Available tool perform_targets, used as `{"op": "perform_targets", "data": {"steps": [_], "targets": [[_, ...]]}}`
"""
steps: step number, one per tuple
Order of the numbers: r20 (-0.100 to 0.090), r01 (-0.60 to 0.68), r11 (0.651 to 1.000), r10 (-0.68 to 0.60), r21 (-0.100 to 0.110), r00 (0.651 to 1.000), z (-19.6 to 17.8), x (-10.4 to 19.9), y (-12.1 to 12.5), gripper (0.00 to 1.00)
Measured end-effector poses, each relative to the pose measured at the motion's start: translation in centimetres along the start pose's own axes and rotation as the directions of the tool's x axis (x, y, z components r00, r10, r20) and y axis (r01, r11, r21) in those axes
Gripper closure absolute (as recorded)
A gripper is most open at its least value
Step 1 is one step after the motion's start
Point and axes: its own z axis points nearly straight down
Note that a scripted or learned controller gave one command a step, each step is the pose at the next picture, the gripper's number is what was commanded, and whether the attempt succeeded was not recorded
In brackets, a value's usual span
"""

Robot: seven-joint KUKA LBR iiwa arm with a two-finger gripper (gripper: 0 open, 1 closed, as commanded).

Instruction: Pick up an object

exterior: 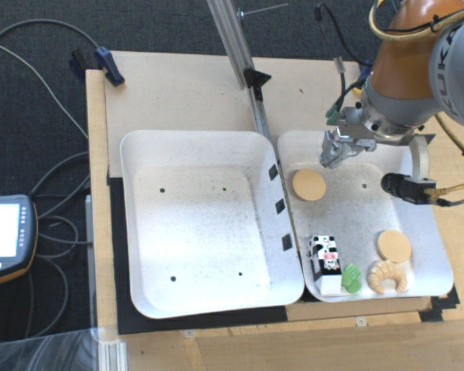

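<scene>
My gripper (332,154) hangs over the back of the right bin (429,230), just above and to the right of a round tan cookie (308,185). Nothing shows between its fingers. A second tan disc (394,246) lies near the bin's front right, with a croissant-shaped pastry (389,277) just in front of it. At the bin's front left sit a small black-and-white carton (325,257) and a green item (350,278).
The left bin (139,207) lies beside the right one, parted by a rim with black clips (282,207). A metal pole (232,37) slants up from the back. A black camera unit (406,186) sticks out at the right. Cables and a pendant (4,234) lie left of the bench.
</scene>
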Motion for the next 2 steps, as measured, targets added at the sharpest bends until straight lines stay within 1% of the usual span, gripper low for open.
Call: {"op": "perform_targets", "data": {"steps": [1,2], "targets": [[0.0,0.0,1.0,0.0,-0.002,1.0,-0.1,4.8,3.3,1.0],[0.0,0.0,1.0,0.0,-0.002,1.0,-0.5,9.8,5.4,1.0]]}}
